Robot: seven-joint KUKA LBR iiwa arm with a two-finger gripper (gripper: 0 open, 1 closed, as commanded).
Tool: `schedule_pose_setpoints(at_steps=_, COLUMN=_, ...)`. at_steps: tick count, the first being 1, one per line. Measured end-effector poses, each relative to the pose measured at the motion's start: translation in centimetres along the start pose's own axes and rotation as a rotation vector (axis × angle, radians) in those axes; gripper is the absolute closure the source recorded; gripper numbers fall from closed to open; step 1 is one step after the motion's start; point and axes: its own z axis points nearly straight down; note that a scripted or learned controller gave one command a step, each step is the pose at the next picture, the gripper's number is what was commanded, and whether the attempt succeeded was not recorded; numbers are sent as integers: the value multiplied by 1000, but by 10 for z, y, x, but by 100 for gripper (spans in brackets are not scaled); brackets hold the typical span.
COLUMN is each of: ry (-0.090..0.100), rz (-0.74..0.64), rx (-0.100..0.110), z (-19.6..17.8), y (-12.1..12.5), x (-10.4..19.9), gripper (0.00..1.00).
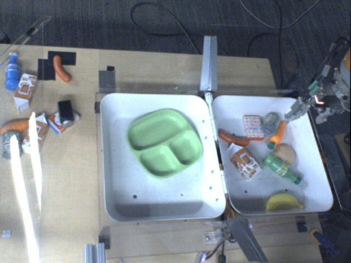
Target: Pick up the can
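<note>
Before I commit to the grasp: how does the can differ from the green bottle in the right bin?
The can is silvery grey and looks stubby; the green bottle is green, longer and narrower. The can sits near the bin's far side beside the carrot, close to the gripper; the bottle lies on its side nearer the front, cap toward the right wall. Both rest in the right bin.

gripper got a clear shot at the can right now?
Probably yes. The can lies uncovered near the right bin's far edge, gripper just beside it. The carrot touches its near side and may crowd the fingers.
</note>
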Motion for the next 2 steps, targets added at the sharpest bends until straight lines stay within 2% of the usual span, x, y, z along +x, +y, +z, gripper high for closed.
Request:
schedule_pose_setpoints(at_steps=1, ry=0, rz=29, rx=0, z=103, y=73, x=12, gripper=0)
schedule_pose_setpoints(at_steps=2, ry=0, rz=16, rx=-2, z=168, y=99, x=-2, gripper=0)
